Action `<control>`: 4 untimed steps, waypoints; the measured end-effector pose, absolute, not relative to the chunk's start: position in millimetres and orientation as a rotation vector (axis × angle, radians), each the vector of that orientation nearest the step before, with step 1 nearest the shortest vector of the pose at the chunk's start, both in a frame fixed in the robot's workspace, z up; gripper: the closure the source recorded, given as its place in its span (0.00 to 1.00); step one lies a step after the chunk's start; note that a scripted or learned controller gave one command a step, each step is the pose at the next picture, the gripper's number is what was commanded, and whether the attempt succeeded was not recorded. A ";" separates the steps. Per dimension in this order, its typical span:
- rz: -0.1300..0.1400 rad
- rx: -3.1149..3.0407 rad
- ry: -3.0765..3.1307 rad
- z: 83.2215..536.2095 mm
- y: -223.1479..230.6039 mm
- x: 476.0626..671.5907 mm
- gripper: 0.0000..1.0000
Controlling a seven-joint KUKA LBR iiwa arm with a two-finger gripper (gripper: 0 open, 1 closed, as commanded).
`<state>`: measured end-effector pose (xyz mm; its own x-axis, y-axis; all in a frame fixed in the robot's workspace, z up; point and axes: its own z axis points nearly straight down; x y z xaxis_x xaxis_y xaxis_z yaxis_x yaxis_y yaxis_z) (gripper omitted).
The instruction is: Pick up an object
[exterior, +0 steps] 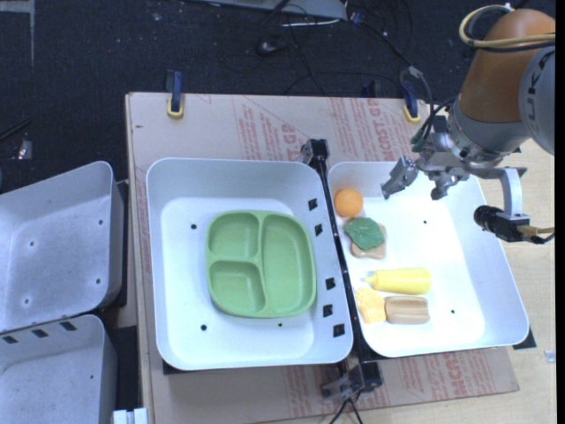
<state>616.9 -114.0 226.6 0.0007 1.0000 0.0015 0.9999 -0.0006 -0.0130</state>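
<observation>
The right bin (481, 303) holds toy foods along its left side: an orange ball (349, 202), a green leafy piece on a tan slice (365, 235), a yellow corn-like piece (402, 280), a yellow wedge (370, 306) and a tan hot-dog bun (407, 310). My gripper (418, 180) hangs above the back of the right bin, to the right of the orange ball, with its two fingers spread apart and nothing between them.
The left bin (177, 325) holds a green divided plate (261, 263). A black divider (335, 254) runs between the bins. Clamps (176, 95) stand at the board's back edge. Spare white bins (53, 237) lie at far left. The right bin's right half is bare.
</observation>
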 end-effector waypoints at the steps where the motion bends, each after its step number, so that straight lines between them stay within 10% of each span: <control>1: 0.001 -2.220 -2.223 234.0 -113.8 619.4 0.00; 4: -0.007 -2.225 -2.222 94.3 -109.3 625.9 0.00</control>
<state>625.9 -109.3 94.3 0.0013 1.0000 0.0014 1.0000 -0.0013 0.0053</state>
